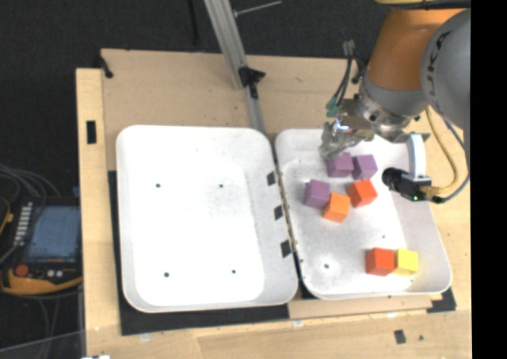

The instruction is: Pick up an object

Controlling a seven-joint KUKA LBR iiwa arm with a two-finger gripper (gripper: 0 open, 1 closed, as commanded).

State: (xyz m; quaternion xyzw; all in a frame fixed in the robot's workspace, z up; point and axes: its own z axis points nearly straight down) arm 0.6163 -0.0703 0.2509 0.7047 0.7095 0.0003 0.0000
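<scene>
The right bin (420,227) holds several small blocks. Two purple blocks (341,165) (365,166) lie side by side near its far edge, and a third purple block (316,192) sits to their lower left. An orange block (337,207) and a red-orange block (362,192) lie at mid-bin. A red block (380,261) and a yellow block (407,261) rest near the front right corner. My gripper (337,140) hangs just above and behind the left purple block of the pair, with no block seen between its fingers.
The left bin (198,215) lies beside the right one, the two sharing a hinged middle edge. A slanted metal pole (226,24) rises from behind the bins. A black cable plug (400,183) hangs over the right bin's right side.
</scene>
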